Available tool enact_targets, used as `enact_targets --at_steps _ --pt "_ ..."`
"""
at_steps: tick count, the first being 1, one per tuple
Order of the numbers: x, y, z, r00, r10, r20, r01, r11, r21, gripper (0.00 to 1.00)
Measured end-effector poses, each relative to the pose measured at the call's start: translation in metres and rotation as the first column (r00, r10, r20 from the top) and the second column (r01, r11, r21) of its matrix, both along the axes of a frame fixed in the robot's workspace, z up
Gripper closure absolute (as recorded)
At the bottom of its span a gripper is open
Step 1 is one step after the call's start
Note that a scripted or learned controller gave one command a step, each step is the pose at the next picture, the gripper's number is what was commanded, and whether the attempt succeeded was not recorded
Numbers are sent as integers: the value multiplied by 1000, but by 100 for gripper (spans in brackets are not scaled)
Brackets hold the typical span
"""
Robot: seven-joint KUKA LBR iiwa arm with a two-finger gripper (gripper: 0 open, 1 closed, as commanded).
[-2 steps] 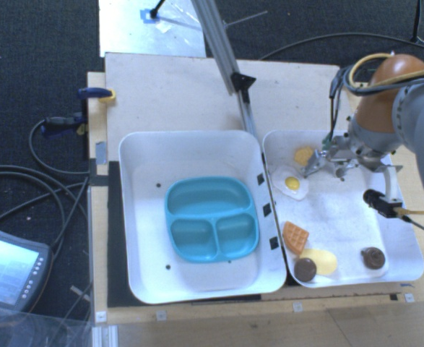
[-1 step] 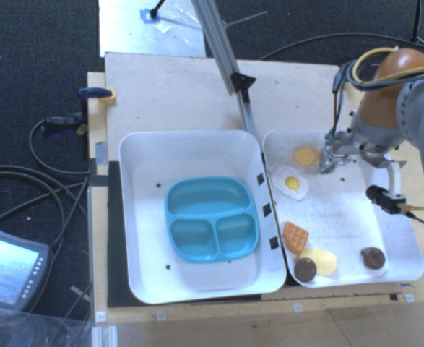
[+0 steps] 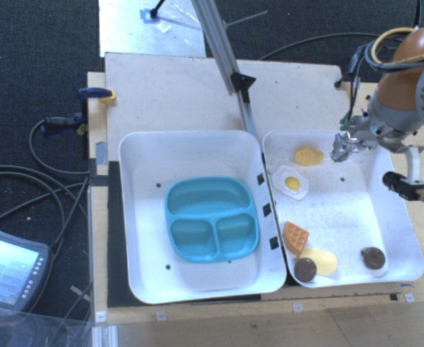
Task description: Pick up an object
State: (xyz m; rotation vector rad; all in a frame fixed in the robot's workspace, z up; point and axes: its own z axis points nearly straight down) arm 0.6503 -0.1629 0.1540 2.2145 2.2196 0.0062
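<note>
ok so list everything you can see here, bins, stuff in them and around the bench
bins: 2, white, side by side on the bench
divided plate: 1, blue, left bin
fried egg toy: 1, white and yellow, right bin near the divider
yellow patty: 1, right bin, far end
waffle: 1, orange, right bin, near end
yellow oval: 1, beside the waffle
brown rounds: 2, right bin, near end
pendant: 1, grey, floor at left
clamps: 2, blue, bench's left edge
arm: 1, grey and orange, from right
gripper: 1, over right bin's far end

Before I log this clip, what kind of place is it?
Probably a robotics lab test bench: two shallow white plastic bins of toy food, a grey teach pendant with loose cables on dark carpet, and the grey-and-orange arm.
</note>
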Motion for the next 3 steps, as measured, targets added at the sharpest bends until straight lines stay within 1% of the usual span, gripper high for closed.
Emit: enact_targets --at_steps 1,2,3 --pt "9 2 48 1000 5 1 -5 1000 0 100" --pt "11 2 103 1000 6 2 -6 1000 0 100" --pt "10 54 99 1000 8 -5 -8 1000 3 100"
